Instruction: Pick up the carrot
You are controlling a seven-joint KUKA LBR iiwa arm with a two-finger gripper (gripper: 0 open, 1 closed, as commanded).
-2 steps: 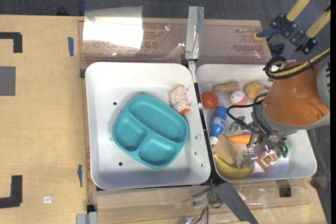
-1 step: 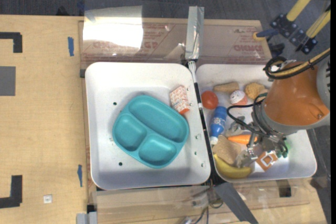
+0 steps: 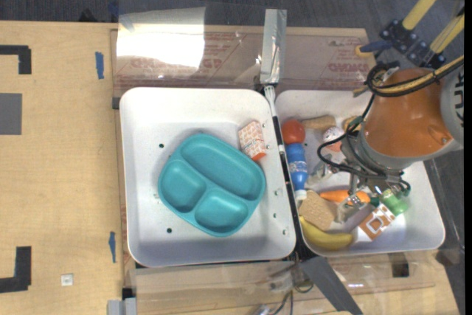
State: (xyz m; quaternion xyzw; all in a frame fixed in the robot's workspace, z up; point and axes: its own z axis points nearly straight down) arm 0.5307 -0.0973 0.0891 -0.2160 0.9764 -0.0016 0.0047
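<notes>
The carrot [image 3: 336, 196] is a small orange piece lying in the right bin [image 3: 431, 229], just right of a brown cracker-like slice. My gripper [image 3: 361, 189] hangs below the orange wrist band, low over the middle of this bin, right at the carrot's right end. The wrist hides the bin's centre and part of the carrot.
Around the carrot lie a red tomato [image 3: 293, 131], a blue bottle [image 3: 297, 167], a brown slice [image 3: 318, 209], a banana [image 3: 328, 237], a green item [image 3: 396, 201] and an orange-white box [image 3: 376, 222]. The left bin [image 3: 140, 158] holds a teal divided plate [image 3: 212, 184] and a small carton [image 3: 252, 139].
</notes>
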